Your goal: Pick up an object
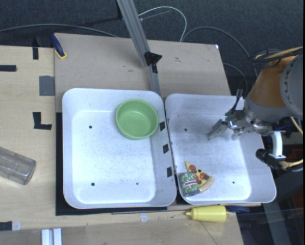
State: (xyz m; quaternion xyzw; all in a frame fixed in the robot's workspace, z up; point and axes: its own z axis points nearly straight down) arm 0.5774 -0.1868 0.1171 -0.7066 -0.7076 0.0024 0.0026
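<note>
Beside the bins (71,137), a yellow bottle (207,214)

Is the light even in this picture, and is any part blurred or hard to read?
In the camera view the light is soft and fairly even, so the two white bins show no strong glare; the green bowl casts only a faint shadow. The end effector looks slightly blurred and small, so its fingers are hard to read. The print on the small packet is too coarse to make out.
</note>
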